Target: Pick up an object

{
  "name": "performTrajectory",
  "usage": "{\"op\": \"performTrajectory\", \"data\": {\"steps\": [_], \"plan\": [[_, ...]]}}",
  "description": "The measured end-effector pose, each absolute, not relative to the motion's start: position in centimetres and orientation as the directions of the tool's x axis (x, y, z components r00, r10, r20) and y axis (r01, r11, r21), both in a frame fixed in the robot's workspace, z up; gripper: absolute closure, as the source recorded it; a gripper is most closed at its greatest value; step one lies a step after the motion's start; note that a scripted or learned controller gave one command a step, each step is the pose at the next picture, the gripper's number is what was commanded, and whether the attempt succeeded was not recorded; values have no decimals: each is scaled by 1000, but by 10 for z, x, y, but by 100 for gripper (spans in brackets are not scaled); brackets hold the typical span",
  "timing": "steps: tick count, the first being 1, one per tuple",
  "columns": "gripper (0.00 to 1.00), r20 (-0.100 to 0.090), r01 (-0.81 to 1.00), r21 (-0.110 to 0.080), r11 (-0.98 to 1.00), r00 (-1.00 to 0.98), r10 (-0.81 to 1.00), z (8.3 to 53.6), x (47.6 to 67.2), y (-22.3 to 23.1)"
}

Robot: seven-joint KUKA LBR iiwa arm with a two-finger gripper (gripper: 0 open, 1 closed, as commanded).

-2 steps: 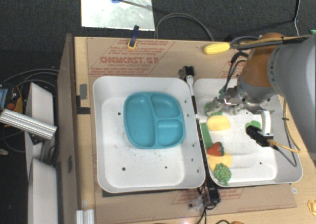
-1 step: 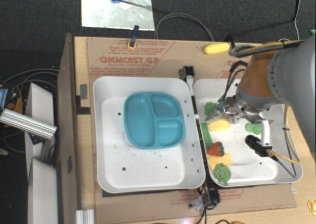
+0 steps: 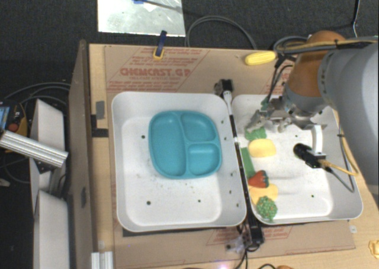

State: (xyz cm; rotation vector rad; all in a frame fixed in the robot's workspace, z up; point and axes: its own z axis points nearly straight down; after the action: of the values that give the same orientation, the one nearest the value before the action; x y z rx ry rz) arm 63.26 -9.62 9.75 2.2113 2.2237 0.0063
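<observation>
My gripper (image 3: 269, 119) hangs over the back left part of the right bin (image 3: 343, 202), just above a small green toy piece (image 3: 256, 134) and a pale yellow toy food (image 3: 262, 148). Nothing shows as held. Along the bin's left wall lie a green strip (image 3: 244, 161), a red toy with a green top (image 3: 258, 178), a yellow piece (image 3: 264, 192) and a green broccoli-like toy (image 3: 266, 207).
The left bin (image 3: 127, 202) holds a blue divided plate (image 3: 184, 144). A yellow object (image 3: 259, 57) lies on the cardboard behind the right bin. The arm's grey body (image 3: 349, 84) covers the right bin's back right corner.
</observation>
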Motion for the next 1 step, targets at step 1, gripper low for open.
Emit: {"op": "performTrajectory", "data": {"steps": [1], "plan": [[0,-1,1000,1,1,-1,1000,85,617,-92]]}}
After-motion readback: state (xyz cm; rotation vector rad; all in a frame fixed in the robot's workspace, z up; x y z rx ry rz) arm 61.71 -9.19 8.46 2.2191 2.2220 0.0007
